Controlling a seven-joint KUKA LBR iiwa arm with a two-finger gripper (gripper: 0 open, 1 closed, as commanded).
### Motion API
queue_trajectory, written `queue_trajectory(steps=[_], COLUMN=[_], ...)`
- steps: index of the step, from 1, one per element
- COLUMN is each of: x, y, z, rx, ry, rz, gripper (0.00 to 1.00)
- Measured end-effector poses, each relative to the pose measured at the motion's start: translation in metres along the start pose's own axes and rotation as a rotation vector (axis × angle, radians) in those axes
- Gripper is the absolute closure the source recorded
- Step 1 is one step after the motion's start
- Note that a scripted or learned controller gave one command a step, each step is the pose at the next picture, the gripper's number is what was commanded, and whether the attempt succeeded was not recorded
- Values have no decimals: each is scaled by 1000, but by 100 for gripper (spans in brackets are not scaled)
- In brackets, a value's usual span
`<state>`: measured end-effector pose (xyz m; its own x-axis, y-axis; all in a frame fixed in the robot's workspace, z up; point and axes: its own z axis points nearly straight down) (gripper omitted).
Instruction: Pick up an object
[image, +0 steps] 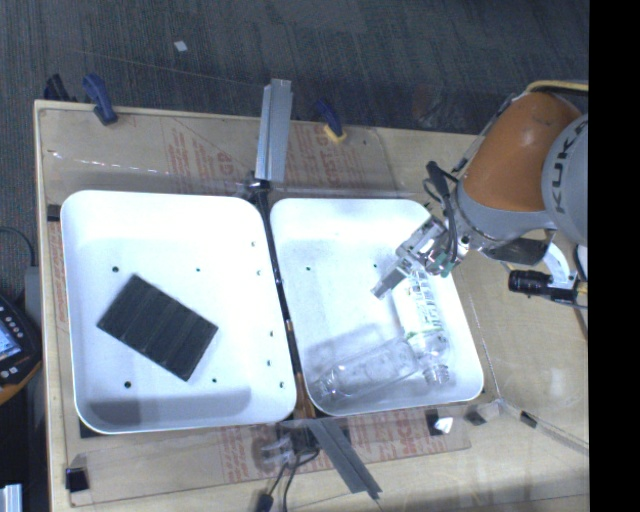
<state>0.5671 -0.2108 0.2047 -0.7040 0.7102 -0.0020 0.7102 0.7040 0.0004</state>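
Nearest the lower edge we see the bench (150, 470) with its printed board, and a grey metal bracket (340, 462) lying aslant just below the gap between the two bins.

Above that, in the right bin (330, 250), two clear plastic bottles lie on their sides. One clear bottle (365, 370) rests along the front wall, pointing roughly left to right. A second bottle (425, 320), with green print on its label, lies along the right wall, its lower end touching or nearly touching the first near the front right corner.

In the left bin (100, 230) we find a dark ribbed rectangular pad (157, 327), flat and tilted, in the front-left part, well apart from the bottles.

Further up, the gripper (392, 280) hangs over the right bin, just at the upper end of the labelled bottle. We cannot tell how the gripper stands, as it blurs into the clear plastic, and we see nothing plainly held in it. Behind it the arm (520, 165), grey with its orange band, comes in from the right.

At the far edge, a grey upright post (272, 130) stands between the bins, with blue clamps (100, 100) on the bench rim.
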Motion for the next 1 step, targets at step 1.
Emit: queue_trajectory(steps=[1], x=[26], y=[-23], z=[60], rx=[1], ry=[3], rz=[130], gripper=[0])
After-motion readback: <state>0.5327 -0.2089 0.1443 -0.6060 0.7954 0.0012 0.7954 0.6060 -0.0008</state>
